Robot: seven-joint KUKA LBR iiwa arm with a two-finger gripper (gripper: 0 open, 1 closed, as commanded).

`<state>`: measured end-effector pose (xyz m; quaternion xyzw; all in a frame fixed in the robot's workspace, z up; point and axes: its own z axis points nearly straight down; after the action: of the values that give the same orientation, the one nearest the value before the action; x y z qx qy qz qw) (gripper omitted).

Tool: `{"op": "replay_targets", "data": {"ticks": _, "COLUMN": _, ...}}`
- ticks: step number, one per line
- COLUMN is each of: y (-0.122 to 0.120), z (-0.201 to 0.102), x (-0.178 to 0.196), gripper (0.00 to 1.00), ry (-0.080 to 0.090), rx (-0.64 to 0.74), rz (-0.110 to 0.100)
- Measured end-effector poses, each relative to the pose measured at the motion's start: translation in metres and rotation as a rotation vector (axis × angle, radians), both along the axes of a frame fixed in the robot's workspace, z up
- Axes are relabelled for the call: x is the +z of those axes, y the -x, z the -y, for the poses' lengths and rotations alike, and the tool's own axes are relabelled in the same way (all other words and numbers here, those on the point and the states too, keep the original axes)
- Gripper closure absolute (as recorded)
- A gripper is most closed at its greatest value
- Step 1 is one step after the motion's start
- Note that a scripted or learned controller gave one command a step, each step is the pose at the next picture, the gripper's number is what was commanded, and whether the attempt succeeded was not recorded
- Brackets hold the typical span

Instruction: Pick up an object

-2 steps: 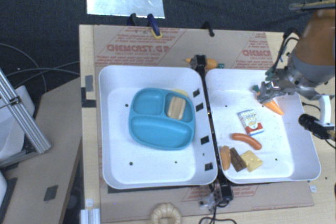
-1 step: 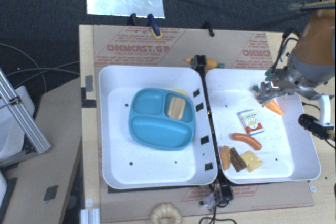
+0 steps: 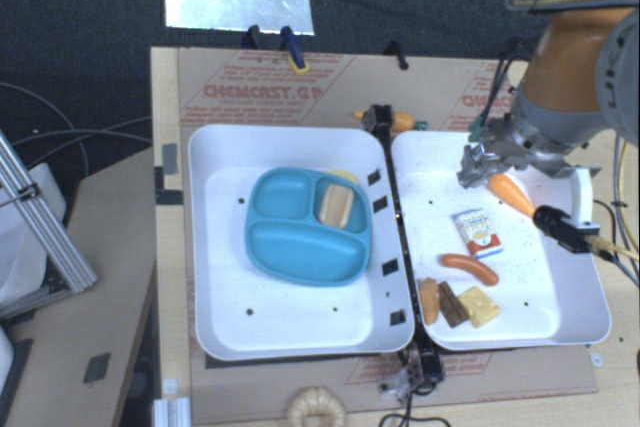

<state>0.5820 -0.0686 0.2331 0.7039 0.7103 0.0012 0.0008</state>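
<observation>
Two bins sit side by side; over the right bin, the tool hangs just beside a carrot, its grip unreadable.

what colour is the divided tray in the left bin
Light blue; the divided tray shows clearly in the camera view.

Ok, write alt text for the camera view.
A grey and orange robot arm reaches from the right over the right bin, its gripper beside a carrot above a sausage and small food pieces. The left bin holds a blue divided plate.
</observation>
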Motion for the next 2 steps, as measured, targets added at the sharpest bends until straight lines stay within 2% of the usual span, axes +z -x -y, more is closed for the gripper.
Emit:
{"op": "replay_targets", "data": {"ticks": 1, "y": -0.029, "z": -0.052, "x": 0.001, "gripper": 1.0, "ry": -0.001, "rx": 0.001, "rz": 0.001}}
{"op": "replay_targets", "data": {"ticks": 2, "y": -0.026, "z": -0.09, "x": -0.006, "gripper": 1.0, "ry": -0.001, "rx": -0.001, "rz": -0.001}}
